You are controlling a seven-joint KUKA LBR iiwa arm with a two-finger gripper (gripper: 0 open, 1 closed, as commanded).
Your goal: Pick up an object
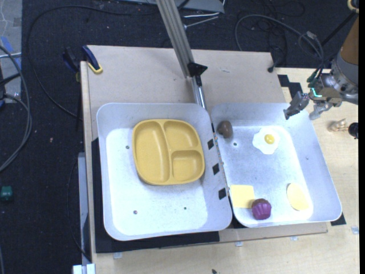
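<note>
The right bin (311,153) holds a fried egg (267,141), a brown lump (224,129) near its back left corner, a yellow square slice (242,196), a purple grape cluster (261,209) and a pale yellow oval piece (298,197). My gripper (304,108) hangs over the bin's back right edge, above and to the right of the egg. Its two fingers stand apart, with nothing between them.
The left bin (114,210) carries a yellow divided tray (169,151). A slanted metal pole (177,33) rises from between the bins at the back. Small black clips (217,169) line the seam between the bins. Cables lie on the dark floor around the bench.
</note>
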